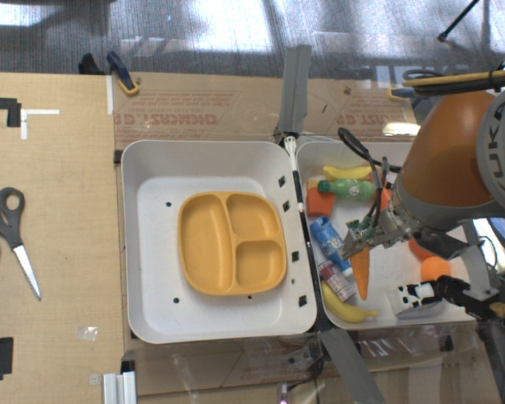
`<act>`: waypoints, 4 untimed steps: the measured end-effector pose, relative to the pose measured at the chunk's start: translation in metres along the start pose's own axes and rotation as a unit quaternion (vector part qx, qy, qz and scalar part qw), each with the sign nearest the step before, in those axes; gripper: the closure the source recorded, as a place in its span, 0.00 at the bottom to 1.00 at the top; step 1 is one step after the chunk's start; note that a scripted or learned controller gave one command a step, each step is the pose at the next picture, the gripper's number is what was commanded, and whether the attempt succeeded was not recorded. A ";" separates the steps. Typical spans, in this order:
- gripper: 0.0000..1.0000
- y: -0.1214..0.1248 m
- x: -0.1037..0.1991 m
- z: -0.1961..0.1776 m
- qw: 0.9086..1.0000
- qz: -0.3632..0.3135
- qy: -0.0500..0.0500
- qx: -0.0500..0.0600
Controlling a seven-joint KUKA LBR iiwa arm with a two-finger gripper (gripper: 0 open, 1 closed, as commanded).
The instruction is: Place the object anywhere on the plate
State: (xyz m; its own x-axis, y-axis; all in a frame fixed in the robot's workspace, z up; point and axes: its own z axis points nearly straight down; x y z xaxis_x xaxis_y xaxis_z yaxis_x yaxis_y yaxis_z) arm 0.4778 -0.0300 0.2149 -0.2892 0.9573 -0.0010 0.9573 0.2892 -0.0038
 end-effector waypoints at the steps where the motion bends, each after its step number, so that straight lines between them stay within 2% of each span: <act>1: 1.00 0.068 0.033 0.002 0.998 -0.059 0.000 -0.001; 2: 0.00 0.069 0.033 0.002 0.998 -0.059 0.000 -0.001; 3: 0.00 0.069 0.033 0.002 0.998 -0.059 0.000 -0.001; 4: 1.00 0.069 0.032 -0.006 0.998 -0.060 -0.001 0.001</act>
State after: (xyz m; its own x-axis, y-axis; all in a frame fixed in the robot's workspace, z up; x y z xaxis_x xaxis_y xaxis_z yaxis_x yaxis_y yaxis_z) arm 0.5343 0.0203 0.2207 -0.4015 0.9158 -0.0030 0.9158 0.4015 -0.0052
